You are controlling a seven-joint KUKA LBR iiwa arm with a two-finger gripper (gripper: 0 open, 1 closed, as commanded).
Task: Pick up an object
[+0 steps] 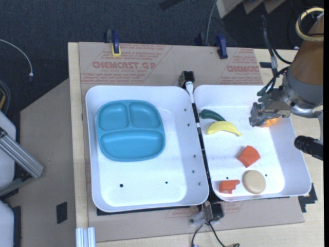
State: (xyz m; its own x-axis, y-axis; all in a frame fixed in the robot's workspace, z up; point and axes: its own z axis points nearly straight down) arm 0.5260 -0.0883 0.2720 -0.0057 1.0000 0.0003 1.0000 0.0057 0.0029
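A: Entry. Grey arm with the two-finger gripper (pixel 263 118) sits low in the far part of the right shallow white bin (pixel 288 99). A small orange object (pixel 272 121) shows just under and beside the fingertips, touching or nearly so.

B: Is it pinched?

A: Cannot tell. The gripper body hides most of the orange piece and I cannot say whether it lies between the fingers or only beside them. No grasp recorded.

B: Other candidates in that bin?

A: A yellow plastic banana (pixel 223 129) near the left wall, touching a dark green curved piece (pixel 209 115) on its far side. A red-orange blocky piece (pixel 249 156) mid-bin. On the near side, a round tan disc, bun-like (pixel 254 181), with a small red block (pixel 229 186) just to its left. The left shallow white bin (pixel 133 194) holds a blue three-compartment plastic tray (pixel 131 130).

B: Handling judgement for the orange one?

A: Likely toy food: light, stiff, smooth hard plastic, not fragile. Slip is the risk; a rounded skin may squirt out of flat pads. Best to close across its narrowest width, centred over its middle, fingers low to the bin floor.

B: Clearance?

A: It lies well apart from the other pieces, so the fingers have room either side.
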